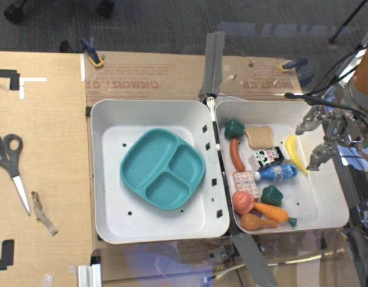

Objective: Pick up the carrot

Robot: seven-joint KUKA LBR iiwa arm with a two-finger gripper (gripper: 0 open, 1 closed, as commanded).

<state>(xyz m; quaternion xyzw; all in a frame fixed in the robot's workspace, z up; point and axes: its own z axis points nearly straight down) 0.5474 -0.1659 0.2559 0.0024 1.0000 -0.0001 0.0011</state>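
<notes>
Gripper (315, 145) hangs open and holding nothing over the right bin's (327, 211) right side, beside a banana (294, 152); carrot (272, 211) lies at that bin's near edge, well apart from it

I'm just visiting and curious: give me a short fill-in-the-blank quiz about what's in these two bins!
1. The teal divided plate lies in the ____ bin.
2. The carrot lies in the ____ bin.
3. The banana is coloured ____.
4. The gripper hovers beside the banana, near the bin's ____ wall.

Missing words: left; right; yellow; right
</notes>
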